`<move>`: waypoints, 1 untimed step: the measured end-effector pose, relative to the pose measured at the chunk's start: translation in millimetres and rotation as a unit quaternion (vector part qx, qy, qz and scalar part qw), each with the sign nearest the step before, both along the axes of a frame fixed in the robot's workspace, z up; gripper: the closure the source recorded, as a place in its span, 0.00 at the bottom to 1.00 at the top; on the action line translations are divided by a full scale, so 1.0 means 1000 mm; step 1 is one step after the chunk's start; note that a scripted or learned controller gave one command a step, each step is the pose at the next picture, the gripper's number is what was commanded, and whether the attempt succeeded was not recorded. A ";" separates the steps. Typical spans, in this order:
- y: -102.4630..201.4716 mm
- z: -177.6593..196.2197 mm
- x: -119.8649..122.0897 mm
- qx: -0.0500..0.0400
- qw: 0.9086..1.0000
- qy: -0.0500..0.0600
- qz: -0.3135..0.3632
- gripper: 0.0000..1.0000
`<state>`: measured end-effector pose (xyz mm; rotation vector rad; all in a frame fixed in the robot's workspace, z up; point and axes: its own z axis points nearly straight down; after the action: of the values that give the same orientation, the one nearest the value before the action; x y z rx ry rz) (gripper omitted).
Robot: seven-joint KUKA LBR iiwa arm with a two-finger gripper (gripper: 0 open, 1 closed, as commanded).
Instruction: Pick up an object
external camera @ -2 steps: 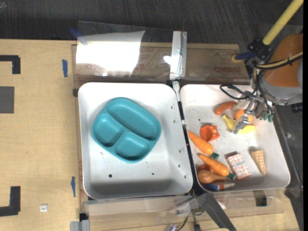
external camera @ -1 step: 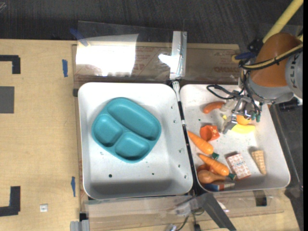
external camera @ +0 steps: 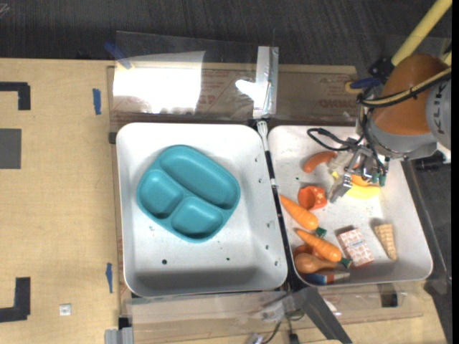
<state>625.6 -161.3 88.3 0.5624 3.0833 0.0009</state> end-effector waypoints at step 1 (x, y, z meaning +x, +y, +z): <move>-0.015 0.000 -0.006 0.000 1.000 0.000 0.014 0.00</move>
<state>619.9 -175.8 88.4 0.5188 3.0911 -0.0001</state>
